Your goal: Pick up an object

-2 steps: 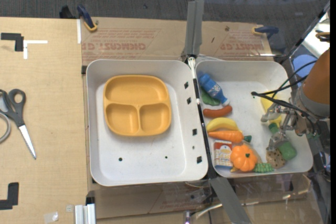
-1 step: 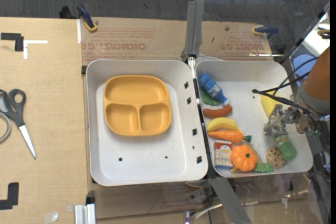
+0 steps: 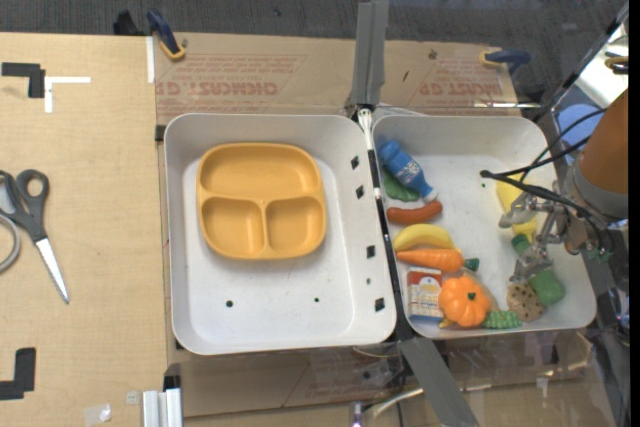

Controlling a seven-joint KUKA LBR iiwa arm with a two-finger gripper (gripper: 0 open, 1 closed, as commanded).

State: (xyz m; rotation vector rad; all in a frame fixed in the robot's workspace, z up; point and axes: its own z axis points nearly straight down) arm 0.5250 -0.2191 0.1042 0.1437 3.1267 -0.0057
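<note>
The tool (image 3: pixel 532 250) is seen low in the right bin (image 3: pixel 470 130) beside a cookie (image 3: pixel 522 299); its state cannot be told.

Silver-grey gripper (image 3: pixel 535 240) under an orange-banded arm (image 3: pixel 610 160), with a yellow piece (image 3: pixel 513 200) just left of it, a green block (image 3: pixel 547 288) and a speckled brown cookie (image 3: pixel 522 299) just below. Further left of it, an orange pumpkin (image 3: pixel 464 301), orange carrot (image 3: pixel 432 259), yellow banana (image 3: pixel 424 236), red sausage (image 3: pixel 414 212), blue bottle (image 3: pixel 404 165) on a green leaf (image 3: pixel 403 187), and a white-and-red card (image 3: pixel 425 295). Far left, a mustard-yellow plate (image 3: pixel 263 200) in a white bin (image 3: pixel 270 315), grey-handled scissors (image 3: pixel 38 225) on pale wood.
</note>
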